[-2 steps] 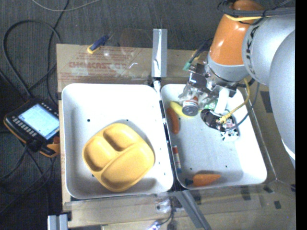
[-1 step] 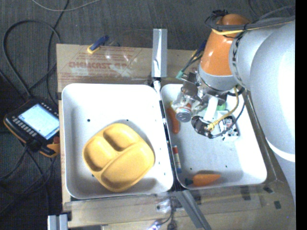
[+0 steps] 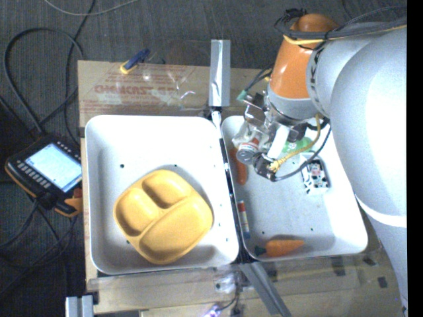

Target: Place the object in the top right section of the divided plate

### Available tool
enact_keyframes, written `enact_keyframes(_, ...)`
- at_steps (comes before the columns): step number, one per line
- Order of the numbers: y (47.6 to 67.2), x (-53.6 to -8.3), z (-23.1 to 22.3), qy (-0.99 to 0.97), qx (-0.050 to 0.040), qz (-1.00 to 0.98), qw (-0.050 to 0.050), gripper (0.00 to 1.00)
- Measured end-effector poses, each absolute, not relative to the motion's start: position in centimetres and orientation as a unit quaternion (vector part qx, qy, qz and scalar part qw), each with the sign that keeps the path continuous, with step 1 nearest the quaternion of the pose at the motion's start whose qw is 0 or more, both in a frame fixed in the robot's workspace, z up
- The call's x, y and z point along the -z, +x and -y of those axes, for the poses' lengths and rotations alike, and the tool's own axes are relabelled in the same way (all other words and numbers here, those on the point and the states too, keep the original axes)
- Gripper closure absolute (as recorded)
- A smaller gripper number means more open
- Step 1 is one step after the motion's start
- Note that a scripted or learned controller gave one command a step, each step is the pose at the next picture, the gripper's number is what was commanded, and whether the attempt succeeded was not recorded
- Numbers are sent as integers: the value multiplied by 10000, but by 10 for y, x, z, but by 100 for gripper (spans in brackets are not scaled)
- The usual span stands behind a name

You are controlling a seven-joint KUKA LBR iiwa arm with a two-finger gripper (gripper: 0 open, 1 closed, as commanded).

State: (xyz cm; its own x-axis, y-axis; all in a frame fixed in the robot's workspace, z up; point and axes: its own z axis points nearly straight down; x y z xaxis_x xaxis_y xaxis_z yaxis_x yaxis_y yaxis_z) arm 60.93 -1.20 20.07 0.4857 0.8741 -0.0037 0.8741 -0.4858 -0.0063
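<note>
Camera view is showing the two-finger gripper hovering over the right white bin; whether it is open, I cannot tell. Orange plastic carrot is lying near the front wall, seemingly light, rigid, slippery; mid-body grasping looks best. Yellow divided plate is sitting in the left white bin.

Faint red lettering, upside down and unreadable, on the clear sheet above the left bin.

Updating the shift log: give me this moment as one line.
gripper: over right bin, left edge | divided plate: in left bin | carrot: right bin, near edge
</note>
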Motion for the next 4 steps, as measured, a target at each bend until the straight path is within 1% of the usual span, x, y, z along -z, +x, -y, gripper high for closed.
enact_keyframes(1,539,-285,-27,-8827,-36,4698,3,100)
enact_keyframes(2,571,-208,-26,-8900,-42,4559,6,100)
enact_keyframes(3,583,-191,-18,-8738,-43,4862,4,100)
enact_keyframes(4,603,-252,-4,-8802,-35,4746,-2,100)
